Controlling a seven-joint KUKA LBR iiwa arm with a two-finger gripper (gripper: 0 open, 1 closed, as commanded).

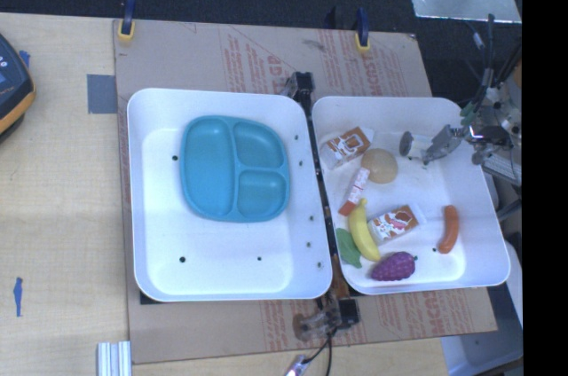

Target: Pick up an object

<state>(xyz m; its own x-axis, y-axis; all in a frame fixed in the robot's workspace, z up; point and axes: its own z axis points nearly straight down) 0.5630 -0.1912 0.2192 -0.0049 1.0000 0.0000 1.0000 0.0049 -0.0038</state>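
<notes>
Bright, even light; slightly soft focus.

The robot's visible part is its grey metal two-finger gripper (422, 148) at the right side of the camera view. Two slim grey fingers (437, 144) taper from a blockier grey and silver body, and one ends in a small rounded dark-grey pad. The body behind them is a cluster of pale metal plates and darker brackets, with a small white bright patch and a tiny reddish mark near its middle. Thin dark cables (491, 64) run upward from the body, one curving over it. The details of screws or printed markings are too small to tell.
</notes>
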